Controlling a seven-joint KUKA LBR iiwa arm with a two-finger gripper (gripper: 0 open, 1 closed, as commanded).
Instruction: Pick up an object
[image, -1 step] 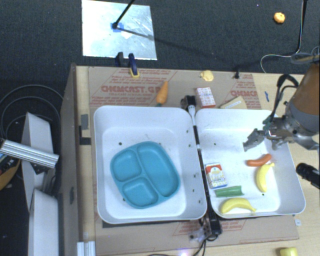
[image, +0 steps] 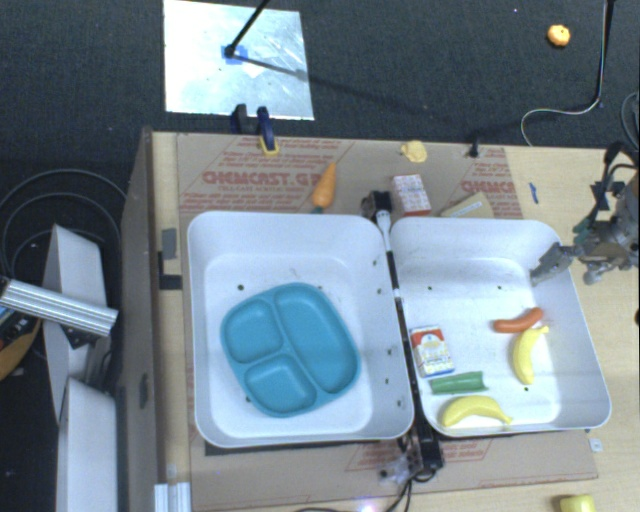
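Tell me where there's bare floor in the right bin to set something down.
The right bin's upper half is bare, from the back wall down to the hot dog. Its lower half is crowded: two bananas, a green piece and a small carton. The gripper sits at the upper right rim.

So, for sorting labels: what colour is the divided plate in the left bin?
Blue, a light turquoise shade. The plate shows clearly in the camera view.
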